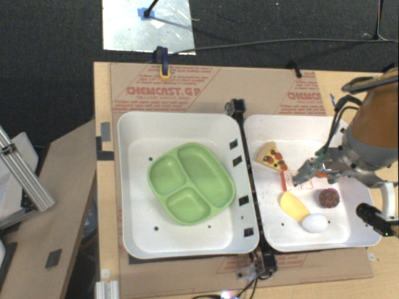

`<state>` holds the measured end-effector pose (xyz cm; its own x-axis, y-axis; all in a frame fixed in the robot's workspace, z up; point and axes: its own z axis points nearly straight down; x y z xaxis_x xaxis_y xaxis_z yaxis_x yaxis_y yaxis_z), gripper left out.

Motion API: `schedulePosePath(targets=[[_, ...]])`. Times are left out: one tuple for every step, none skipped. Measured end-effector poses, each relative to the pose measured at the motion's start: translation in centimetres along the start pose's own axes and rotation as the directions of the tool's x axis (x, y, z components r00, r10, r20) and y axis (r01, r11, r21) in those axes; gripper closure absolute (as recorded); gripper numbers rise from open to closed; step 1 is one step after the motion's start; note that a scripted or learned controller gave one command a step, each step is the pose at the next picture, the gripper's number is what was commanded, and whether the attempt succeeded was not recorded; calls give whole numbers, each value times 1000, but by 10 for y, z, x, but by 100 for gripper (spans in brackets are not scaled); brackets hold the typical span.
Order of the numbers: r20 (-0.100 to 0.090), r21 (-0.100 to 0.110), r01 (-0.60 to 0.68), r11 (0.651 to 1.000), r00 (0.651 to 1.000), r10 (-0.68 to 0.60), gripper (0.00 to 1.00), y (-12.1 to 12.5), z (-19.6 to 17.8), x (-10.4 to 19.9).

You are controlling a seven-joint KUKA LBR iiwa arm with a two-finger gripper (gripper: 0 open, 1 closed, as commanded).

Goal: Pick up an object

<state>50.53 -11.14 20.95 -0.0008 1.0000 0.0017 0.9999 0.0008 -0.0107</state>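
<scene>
1. Claw [303, 174] hovering low over the middle of the right bin [293, 124], reaching in from the right edge; too dark and small to tell how wide it stands; nothing seen in its hold.
2. Just below the claw, nearer the bin's front edge: a yellow lemon-like piece [294, 205], and touching it toward the front right corner, a white egg [315, 223].
3. To the claw's right, a dark red round piece [329, 197]; toward the back left corner, a pizza slice [272, 157]; a thin red strip [283, 180] just beside the claw's left.
4. Left bin [181, 122] carrying a green divided plate [190, 182] at its centre, well apart from the claw.
5. Step in hand, by judgement: approach, no pick yet.
6. Next move calls for centring over one piece, likely the yellow one, then lowering and closing squarely.
</scene>
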Motion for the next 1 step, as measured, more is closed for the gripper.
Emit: schedulePosePath(targets=[[1,-12,3,1000,1000,-3,0,3,-6,0]])
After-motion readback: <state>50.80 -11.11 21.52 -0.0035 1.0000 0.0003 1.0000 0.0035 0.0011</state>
